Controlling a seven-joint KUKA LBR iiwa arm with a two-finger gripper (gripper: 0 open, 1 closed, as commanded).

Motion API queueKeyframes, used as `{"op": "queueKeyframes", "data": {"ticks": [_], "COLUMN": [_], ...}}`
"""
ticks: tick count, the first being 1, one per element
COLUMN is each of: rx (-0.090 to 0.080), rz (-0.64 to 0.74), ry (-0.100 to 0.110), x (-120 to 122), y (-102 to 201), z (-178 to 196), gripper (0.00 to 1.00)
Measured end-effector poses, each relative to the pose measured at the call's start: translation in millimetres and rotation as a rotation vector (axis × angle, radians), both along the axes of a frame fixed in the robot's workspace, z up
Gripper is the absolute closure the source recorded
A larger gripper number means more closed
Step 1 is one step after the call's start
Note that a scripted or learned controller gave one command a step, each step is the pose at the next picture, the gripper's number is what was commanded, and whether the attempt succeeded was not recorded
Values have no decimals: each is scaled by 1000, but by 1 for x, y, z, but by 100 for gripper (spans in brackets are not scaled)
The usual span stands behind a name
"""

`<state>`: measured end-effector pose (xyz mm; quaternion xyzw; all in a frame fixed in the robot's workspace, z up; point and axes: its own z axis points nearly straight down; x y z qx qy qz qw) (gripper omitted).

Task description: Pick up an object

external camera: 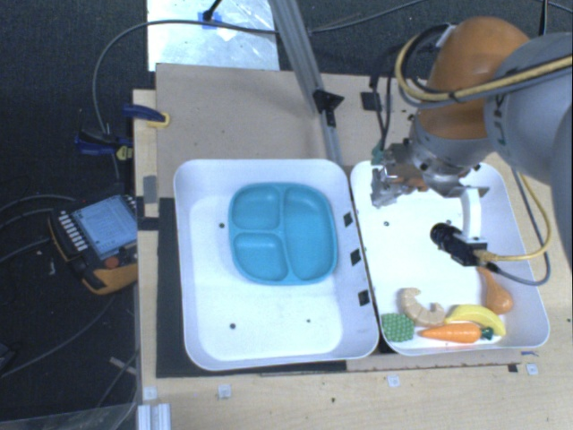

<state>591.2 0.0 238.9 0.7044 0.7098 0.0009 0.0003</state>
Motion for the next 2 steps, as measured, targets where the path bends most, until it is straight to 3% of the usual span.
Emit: {"op": "queueKeyframes", "data": {"ticks": [1, 2], "rx": [0, 1], "rz": [2, 2], "ry": [1, -1], "x": [-1, 15], "y": [54, 107], "z": [-13, -20], "gripper": [100, 100]}}
